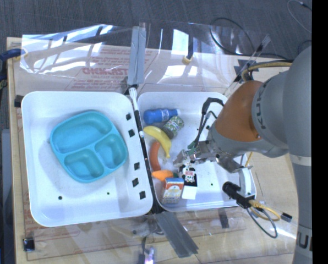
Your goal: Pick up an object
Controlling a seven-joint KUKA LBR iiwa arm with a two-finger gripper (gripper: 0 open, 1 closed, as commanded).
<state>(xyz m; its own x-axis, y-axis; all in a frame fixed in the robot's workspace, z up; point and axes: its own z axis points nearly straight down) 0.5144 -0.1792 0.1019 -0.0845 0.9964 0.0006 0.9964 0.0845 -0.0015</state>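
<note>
Several small items crowd the right bin, gripper low among them.
Can't tell if the pincer is wide, narrow or holding anything; wrist hides it. Likeliest target: small carton just beside it, w/ milk box near front wall. Prob. light, stiff-ish card, crushable; take across flat sides. Banana is soft, curved.

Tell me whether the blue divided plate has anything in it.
Empty: all three compartments of the blue divided plate show bare blue.
</note>
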